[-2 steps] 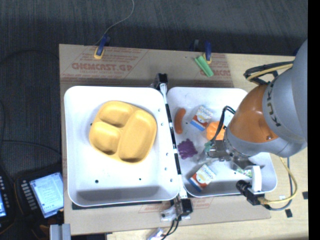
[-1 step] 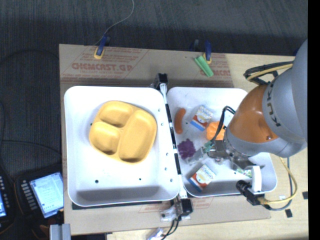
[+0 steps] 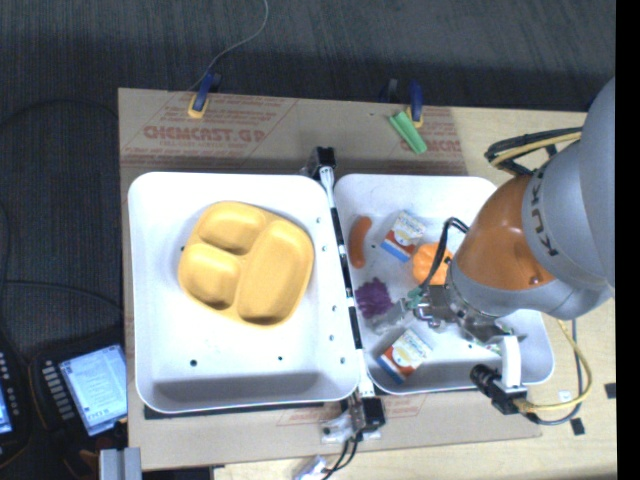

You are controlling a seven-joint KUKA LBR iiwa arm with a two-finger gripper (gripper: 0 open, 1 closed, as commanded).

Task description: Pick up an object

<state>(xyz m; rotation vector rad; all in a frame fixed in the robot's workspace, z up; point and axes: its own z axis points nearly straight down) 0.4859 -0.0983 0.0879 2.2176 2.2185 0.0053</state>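
Observation:
The right bin (image 3: 470, 190) holds several small objects: an orange-red oblong piece (image 3: 358, 240), a small white carton with blue and orange print (image 3: 404, 232), an orange ball (image 3: 432, 260) partly behind the arm, a purple grape bunch (image 3: 373, 296) and another small white carton (image 3: 404, 352). My gripper (image 3: 422, 306) hangs low over the middle of this bin, between the purple bunch and the lower carton. The grey and orange wrist covers most of the bin's right half. Nothing shows between the fingers.
The left bin (image 3: 160, 268) holds a large yellow bread-like lump (image 3: 245, 260). A green clip (image 3: 408, 131) and blue clamps (image 3: 204, 92) sit on the brown board behind the bins. Cables run along the right edge and near the front at the connector (image 3: 495, 380).

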